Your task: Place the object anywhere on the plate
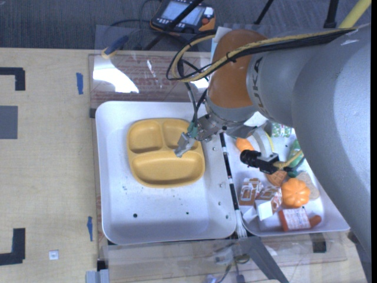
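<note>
A yellow plate (162,167) with three compartments lies in the left white bin (118,199), towards its back. My gripper (184,145) hangs low over the plate's right side, near the ridge between the upper right compartment and the large front one. Its tip is small and grey, with a green speck just above it. From this angle I cannot tell whether it holds anything. The grey arm with its orange band (232,81) reaches in from the right and hides the back of the right bin.
The right bin (330,221) holds several items: a small orange pumpkin (294,192), a black object (259,160), a red bottle (299,219), snack packets (256,188) and an orange piece (244,144). A handheld controller (179,15) lies behind the bins.
</note>
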`<state>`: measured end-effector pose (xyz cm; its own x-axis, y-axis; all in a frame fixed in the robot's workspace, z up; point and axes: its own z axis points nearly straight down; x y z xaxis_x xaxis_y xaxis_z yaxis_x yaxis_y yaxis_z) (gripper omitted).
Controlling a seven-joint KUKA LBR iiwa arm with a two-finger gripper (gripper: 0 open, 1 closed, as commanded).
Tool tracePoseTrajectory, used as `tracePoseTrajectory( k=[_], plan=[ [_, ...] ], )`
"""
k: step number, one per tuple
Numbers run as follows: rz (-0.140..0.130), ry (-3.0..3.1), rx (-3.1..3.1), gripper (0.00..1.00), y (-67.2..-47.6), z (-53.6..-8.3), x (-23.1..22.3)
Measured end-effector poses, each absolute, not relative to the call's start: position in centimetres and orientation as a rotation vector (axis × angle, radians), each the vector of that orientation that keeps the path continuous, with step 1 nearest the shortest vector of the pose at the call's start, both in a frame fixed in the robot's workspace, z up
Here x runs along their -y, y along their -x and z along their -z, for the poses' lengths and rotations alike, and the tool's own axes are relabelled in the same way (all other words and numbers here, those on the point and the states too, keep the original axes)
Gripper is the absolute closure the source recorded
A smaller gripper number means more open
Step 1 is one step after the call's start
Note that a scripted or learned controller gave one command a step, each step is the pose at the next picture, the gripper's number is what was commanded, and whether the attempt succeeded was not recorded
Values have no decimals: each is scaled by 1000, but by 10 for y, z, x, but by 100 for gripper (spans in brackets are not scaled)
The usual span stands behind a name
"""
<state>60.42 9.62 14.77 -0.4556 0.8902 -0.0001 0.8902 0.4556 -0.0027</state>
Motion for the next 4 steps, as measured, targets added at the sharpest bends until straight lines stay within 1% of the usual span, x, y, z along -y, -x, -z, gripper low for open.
tracePoseTrajectory(
  k=[1,2,3,4],
  plan=[
    [20,2000,2447,0,-567,-93,-127],
    [-1,2018,2444,100,-569,-99,-115],
    [-23,2109,2314,100,-605,-135,-121],
    [-27,1863,2504,100,-655,-130,-104]
  ],
)
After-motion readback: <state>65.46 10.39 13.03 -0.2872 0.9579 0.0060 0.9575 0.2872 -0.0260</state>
